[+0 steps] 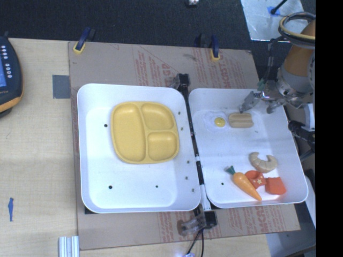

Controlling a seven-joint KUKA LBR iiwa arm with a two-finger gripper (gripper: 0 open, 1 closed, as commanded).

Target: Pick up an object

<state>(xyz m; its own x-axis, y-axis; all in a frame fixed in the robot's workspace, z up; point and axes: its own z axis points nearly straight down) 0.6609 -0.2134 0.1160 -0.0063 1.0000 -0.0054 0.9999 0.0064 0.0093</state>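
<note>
The right bin holds several toy foods. A tan bun-like piece lies near the far side with a small yellow disc to its left. At the near right are a beige curved piece, an orange carrot, a small red piece with a star and a red-orange block. My gripper hangs over the bin's far right part, just right of and above the tan piece. Its fingers are spread open with nothing between them; the left finger points down toward the tan piece.
The left bin carries a yellow divided plate. Both bins rest on a cardboard sheet held by clamps. A handheld pendant lies at the far left of the bench.
</note>
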